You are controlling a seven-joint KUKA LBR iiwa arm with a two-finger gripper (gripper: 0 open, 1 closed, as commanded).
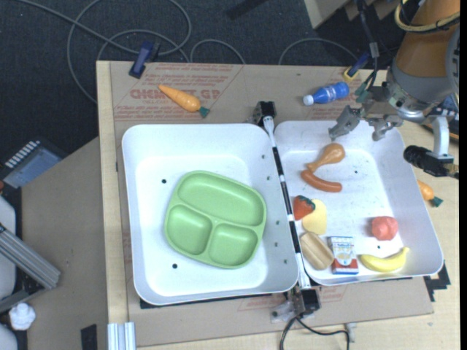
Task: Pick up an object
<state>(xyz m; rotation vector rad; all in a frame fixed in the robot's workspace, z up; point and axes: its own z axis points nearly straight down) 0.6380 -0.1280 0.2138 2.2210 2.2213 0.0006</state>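
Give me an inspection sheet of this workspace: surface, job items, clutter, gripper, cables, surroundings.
Surface: cardboard-topped bench bearing left bin and right bin, side by side.
Job's things: right bin holds drumstick, sausage, strawberry, red ball, banana, small carton, bread roll.
Clutter: green divided plate in left bin; carrot and blue bottle on the bench outside the bins.
Gripper: gripper above the right bin's far edge, jaws spread, nothing between them.
Cables: looped cables on the floor behind the bench.
Surroundings: dark carpet.

light: even, bright overhead | shadows: soft, faint | glare: mild on white bins (146,152) | focus: slightly soft
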